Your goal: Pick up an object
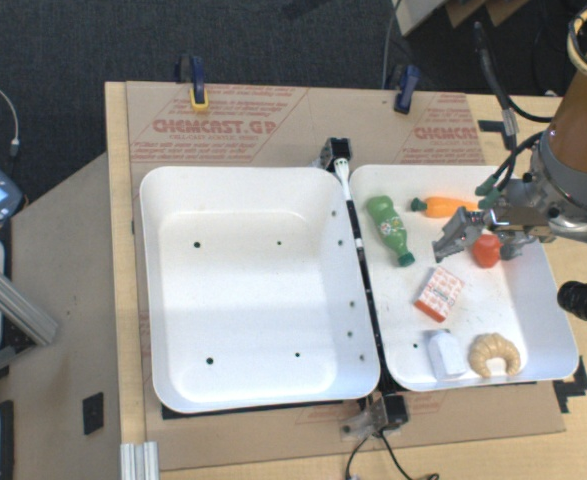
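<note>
The red object (487, 252) lies in the right bin (543, 298), near its far right side, just beside an orange carrot-like piece (443, 206). We judge the pick not yet done: nothing is visibly lifted. The tool (470, 234) hangs directly over the red object, dark fingers splayed left; we cannot tell whether they are open or closed on it. Left to do: close and lift. Green bottle (389, 228), red-white packet (440, 294) and croissant (497, 353) lie nearer us, apart.
</note>
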Tool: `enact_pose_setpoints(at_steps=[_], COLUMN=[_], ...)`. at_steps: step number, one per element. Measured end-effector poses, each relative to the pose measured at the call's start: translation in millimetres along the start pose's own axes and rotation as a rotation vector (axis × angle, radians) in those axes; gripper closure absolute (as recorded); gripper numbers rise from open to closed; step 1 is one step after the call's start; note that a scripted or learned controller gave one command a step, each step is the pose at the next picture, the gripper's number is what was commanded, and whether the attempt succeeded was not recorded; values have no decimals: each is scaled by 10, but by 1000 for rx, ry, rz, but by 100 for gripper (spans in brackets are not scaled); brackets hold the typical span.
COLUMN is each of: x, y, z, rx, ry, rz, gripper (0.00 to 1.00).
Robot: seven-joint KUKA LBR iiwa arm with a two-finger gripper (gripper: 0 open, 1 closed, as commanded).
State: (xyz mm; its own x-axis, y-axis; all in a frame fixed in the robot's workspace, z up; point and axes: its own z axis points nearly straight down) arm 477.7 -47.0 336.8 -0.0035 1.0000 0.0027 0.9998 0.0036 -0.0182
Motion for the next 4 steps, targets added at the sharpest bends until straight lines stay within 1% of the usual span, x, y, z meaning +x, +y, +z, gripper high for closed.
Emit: enact_pose_setpoints(at_steps=[1,2,3,4], x=[247,1479,2442,2495], y=[11,4,174,631], z=[-863,645,2577,896], rx=[-29,-1,-22,-38], ry=[-3,-2,0,4], rz=[0,-9,-2,2], gripper=[0,0,0,0])
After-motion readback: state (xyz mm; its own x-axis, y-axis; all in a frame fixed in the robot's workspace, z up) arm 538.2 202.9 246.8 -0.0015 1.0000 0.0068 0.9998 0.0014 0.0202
